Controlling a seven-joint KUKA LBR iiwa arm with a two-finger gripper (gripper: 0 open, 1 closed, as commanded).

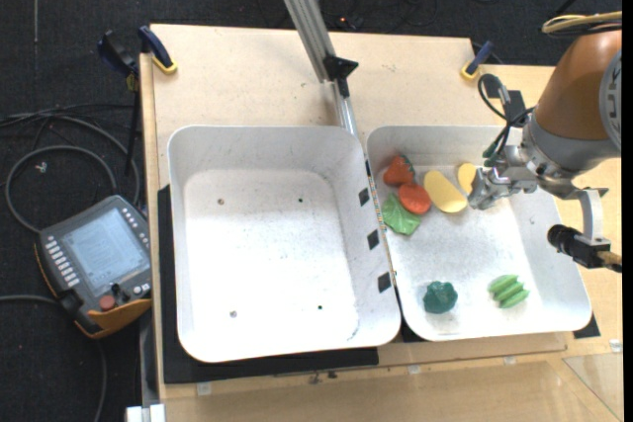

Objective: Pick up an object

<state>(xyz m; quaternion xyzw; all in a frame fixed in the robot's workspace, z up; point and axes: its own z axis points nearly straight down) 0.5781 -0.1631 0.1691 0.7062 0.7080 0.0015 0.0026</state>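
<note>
We see the arm (584, 104) cut off by the right edge. The tool (482, 194) covers part of a yellow piece (466, 178); we cannot tell its finger positions.

You've got a pale wood worktop (257, 79), matt, w/ two white plastic bins: left bin (262, 158) & right bin (554, 296), smooth w/ dark specks. Toy food looks like plastic: yellow piece (444, 192) slightly glossy, green ridged piece (508, 291) matt. Metal strut (297, 0) is dull grey.
</note>
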